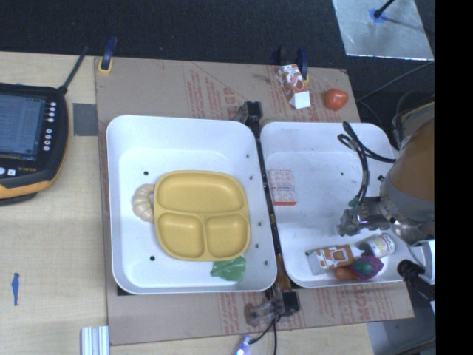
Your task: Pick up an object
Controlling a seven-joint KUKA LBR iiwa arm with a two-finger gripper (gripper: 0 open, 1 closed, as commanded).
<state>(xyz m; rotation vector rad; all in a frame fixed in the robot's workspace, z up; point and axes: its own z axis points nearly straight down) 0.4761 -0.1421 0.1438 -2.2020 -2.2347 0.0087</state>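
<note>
My gripper (355, 221) hangs low over the right bin (318, 143), near its right side, at the end of the grey arm (414, 176). Just below it, along the bin's front wall, lie a small brown and white carton (332, 257), a purple and orange piece (361, 269) and a small white bottle (380, 245). Nothing can be seen held in the gripper. A red and white packet (281, 186) lies flat by the bin's left wall.
The left bin (129, 143) holds a yellow divided plate (201, 214), a beige bread-like piece (143, 202) at the plate's left and a green piece (229, 269) at the front. Behind the bins sit a small carton (294, 86) and a red ball (336, 98). A teach pendant (26, 139) lies far left.
</note>
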